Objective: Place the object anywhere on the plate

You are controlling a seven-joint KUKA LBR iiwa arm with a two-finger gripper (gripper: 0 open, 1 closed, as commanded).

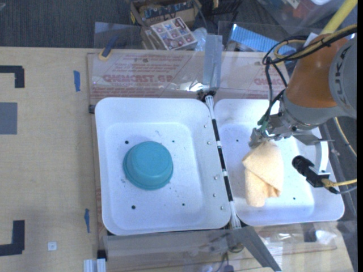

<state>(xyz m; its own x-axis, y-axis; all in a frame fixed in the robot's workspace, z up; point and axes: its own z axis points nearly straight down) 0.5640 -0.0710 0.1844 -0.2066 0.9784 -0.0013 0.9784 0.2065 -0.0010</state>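
Cloth [264,174] hung gripped by our gripper [264,139]; carried toward the plate [148,164] at nine o'clock, it could slip loose.

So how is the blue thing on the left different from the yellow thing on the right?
The blue dish is round and rigid; the yellow cloth is soft and crumpled. The dish sits alone in the left bin; the cloth hangs at the gripper over the right bin.
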